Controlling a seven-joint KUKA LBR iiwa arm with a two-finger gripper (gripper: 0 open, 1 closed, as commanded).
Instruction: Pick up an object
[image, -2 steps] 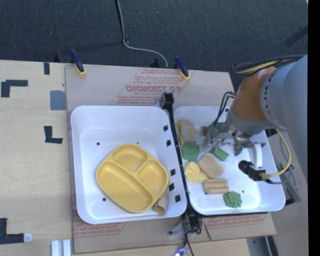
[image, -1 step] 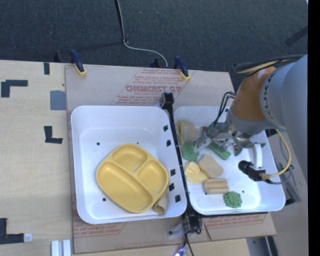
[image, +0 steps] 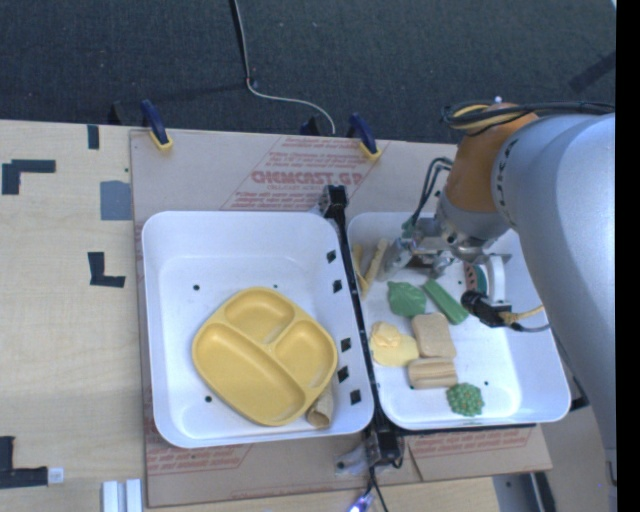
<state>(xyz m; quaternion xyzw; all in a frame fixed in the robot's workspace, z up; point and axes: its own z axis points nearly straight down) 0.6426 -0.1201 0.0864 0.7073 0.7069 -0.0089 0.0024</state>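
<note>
My gripper (image: 418, 250) hangs low over the far part of the right bin (image: 530, 395). Just in front of it lie a green leafy piece (image: 405, 298) and a green stick (image: 445, 302). To its left rest pale tan sticks (image: 372, 260) against the bin's wall. Nearer the front are a tan block (image: 433, 335), a yellow lump (image: 392, 345), a tan roll (image: 430, 374) and a green broccoli piece (image: 465, 399). Nothing visibly sits in the gripper.
The left bin (image: 170, 250) holds a yellow divided plate (image: 265, 355) with a small brown piece (image: 320, 410) at its front right corner. The grey arm (image: 570, 230) covers the right bin's right side. A black divider (image: 345, 290) runs between the bins.
</note>
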